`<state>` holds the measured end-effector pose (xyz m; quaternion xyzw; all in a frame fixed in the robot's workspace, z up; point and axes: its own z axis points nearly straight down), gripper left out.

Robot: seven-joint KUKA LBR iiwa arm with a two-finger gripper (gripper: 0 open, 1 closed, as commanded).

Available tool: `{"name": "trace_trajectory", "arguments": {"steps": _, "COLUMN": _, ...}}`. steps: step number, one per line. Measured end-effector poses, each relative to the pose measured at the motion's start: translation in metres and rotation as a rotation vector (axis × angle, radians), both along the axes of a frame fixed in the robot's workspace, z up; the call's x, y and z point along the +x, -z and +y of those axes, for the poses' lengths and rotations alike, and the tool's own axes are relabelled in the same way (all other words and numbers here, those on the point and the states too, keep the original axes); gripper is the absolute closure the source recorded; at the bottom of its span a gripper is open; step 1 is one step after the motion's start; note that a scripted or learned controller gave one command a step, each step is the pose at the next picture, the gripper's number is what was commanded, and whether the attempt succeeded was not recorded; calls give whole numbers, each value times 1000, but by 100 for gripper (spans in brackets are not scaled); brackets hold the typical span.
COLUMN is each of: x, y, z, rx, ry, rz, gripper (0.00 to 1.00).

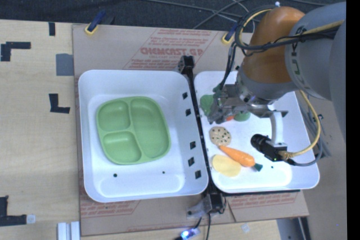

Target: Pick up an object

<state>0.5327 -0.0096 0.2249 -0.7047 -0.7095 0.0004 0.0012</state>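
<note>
The gripper (222,111) is lowered into the right bin (301,180) over green items (207,102), its state indeterminable and no grasp confirmed; the cookie (220,135), carrot (238,156) and yellow piece (226,166) lie nearer, unlifted.

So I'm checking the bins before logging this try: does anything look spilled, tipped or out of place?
Nothing stands out. The green divided plate lies flat in the left bin; the cookie, carrot and yellow piece lie inside the right bin, below the gripper.
</note>
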Motion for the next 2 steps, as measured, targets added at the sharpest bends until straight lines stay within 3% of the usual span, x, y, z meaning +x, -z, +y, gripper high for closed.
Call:
{"name": "trace_trajectory", "arguments": {"steps": 1, "x": -3, "y": 11, "z": 51, "rx": 0, "ry": 1, "rz": 1, "gripper": 100}}
{"name": "trace_trajectory", "arguments": {"steps": 2, "x": -9, "y": -4, "z": 103, "rx": 1, "ry": -1, "rz": -1, "gripper": 100}}
